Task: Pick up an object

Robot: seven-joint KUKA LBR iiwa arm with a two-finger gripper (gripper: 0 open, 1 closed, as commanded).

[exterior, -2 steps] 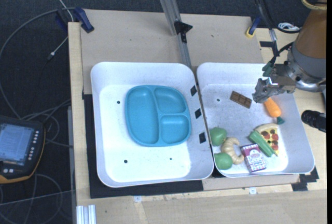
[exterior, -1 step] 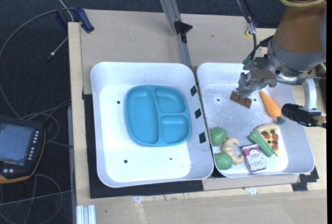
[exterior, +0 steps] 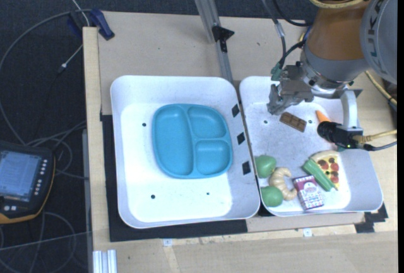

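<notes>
One brown bar (exterior: 293,121) (long axis left-right)

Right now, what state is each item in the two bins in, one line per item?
Blue tray: flat in the left bin, compartments bare.
Brown block: lying loose in the right bin, beside the gripper.
Pears: two, resting at the bin's left wall.
Croissant: lying between the pears.
Pizza slice: flat, partly under a green piece.
Small box: flat near the front rim.
Carrot: partly hidden.
Gripper: low over the bin, holding nothing visible.
</notes>
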